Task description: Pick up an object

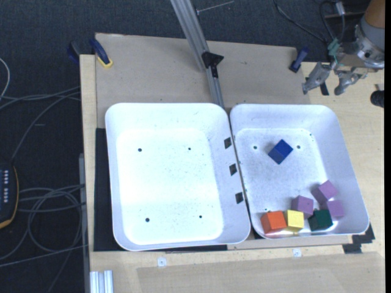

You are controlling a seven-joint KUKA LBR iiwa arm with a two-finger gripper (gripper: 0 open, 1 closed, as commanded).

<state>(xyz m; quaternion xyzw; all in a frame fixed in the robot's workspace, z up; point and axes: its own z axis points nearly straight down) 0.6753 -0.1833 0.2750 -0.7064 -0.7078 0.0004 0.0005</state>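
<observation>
Gripper [330,85] hung above the bench [256,78] past the right bin's [345,145] far rim, its fingers apart and holding nothing. Nearest the camera, a cluster crowded that bin's near corner: orange cube [274,221], yellow cube [295,219], green cube [319,220] and three purple ones. Farther back, the blue cube [280,151] sat alone, probably the easiest pick: descend straight over it, fingers astride two flat faces, well apart from the walls. No readable writing or labels appeared.
</observation>
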